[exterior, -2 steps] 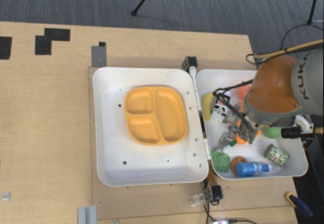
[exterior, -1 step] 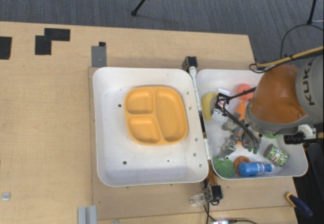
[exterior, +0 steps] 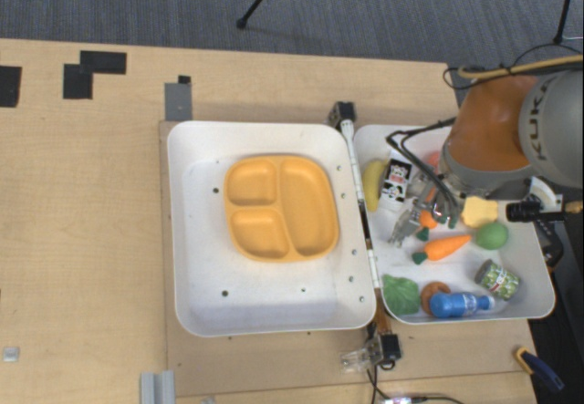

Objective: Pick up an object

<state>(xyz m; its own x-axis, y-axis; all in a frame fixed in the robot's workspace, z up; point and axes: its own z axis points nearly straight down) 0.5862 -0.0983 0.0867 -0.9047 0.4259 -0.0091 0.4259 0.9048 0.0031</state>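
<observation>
The bench [exterior: 82,238] carries two white bins. The left bin [exterior: 196,302] holds a yellow divided plate [exterior: 278,208]. My arm [exterior: 497,133] reaches over the right bin [exterior: 538,288], where my gripper [exterior: 422,215] hangs low among the toys; I cannot tell how it stands. A toy carrot [exterior: 445,248] lies just beside it, with a green ball [exterior: 491,235], a blue bottle [exterior: 459,305] and a banana [exterior: 372,183] nearby.

Bench [exterior: 82,238]: I see light wood, fills lower frame.
On bench, centre: left white bin [exterior: 196,302].
On bench, right: right white bin [exterior: 538,288], touching the 1st.
Upper left: black patches [exterior: 91,72].
</observation>
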